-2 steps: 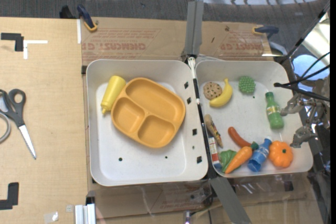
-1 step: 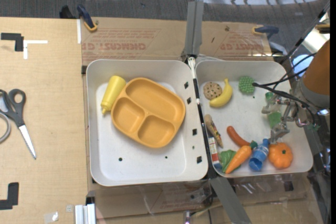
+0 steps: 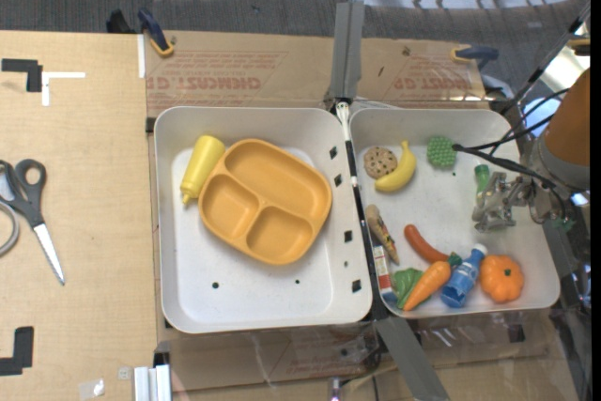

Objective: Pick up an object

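Hovering low in the right bin (image 3: 540, 296), hand (image 3: 495, 202) finger state unreadable; descend squarely onto one isolated toy, e.g. pumpkin (image 3: 501, 279).

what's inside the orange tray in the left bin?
Nothing visible: all three compartments of the orange tray look bare. A yellow bottle lies against its left rim, outside it. Whatever sits under the tray on the bin floor is covered.
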